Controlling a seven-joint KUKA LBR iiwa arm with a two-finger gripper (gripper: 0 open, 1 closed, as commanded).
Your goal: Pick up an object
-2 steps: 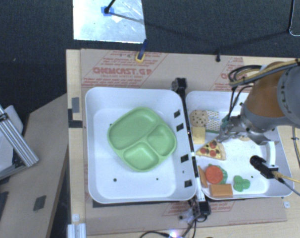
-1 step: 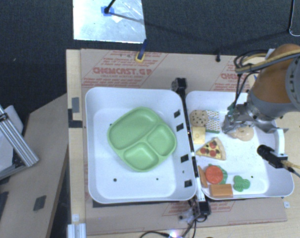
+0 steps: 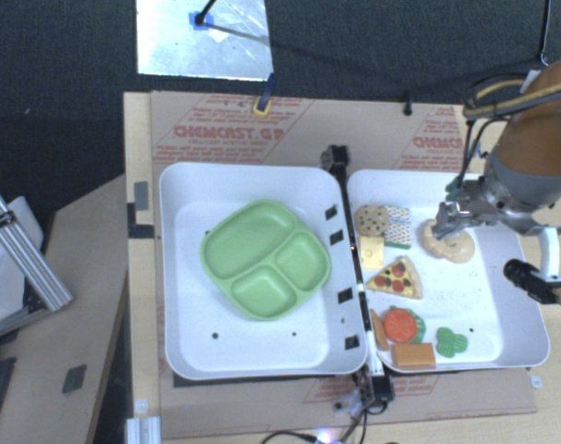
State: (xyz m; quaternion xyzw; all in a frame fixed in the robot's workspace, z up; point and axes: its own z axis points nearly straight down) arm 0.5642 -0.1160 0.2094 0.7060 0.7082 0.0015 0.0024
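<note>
Camera view, from above at a slant. Red print reading "CHEMCAST GP", upside down, on the brown sheet [image 3: 234, 123] under the bins, far side; more red print on the far right, too broken to read.

Left bin [image 3: 183, 336]: shallow, white, smooth plastic, rounded corners. Inside, a pale green divided plate [image 3: 265, 259], glossy, three compartments, turned at an angle to the bin walls.

Right bin [image 3: 521, 336]: same white plastic, joined to the left one by black clips along the shared wall. Along its left part, toy food: a round speckled cookie [image 3: 371, 218], a small pale block with green edge [image 3: 397, 227] just beside it, a yellow cheese piece [image 3: 371, 250], a pizza slice [image 3: 397, 278] with its tip toward the left and crust toward the right, a red tomato slice [image 3: 402, 325], an orange block [image 3: 412, 355] at the near wall, a green knobbly piece [image 3: 451, 343] just right of it.

Farther right, a flat tan, rounded object [image 3: 451, 247], looks like a toy bread or pastry shape; long axis roughly left to right, lying on the bin floor, apart from the other food.

End effector [image 3: 450, 218] right above that tan object, metal, grey, reaching in from the right under the orange band. Fingers apart or together: cannot tell. Contact with the tan object: cannot tell.

Far left, a shiny square plate [image 3: 203, 24] on dark carpet beyond the tabletop.
</note>
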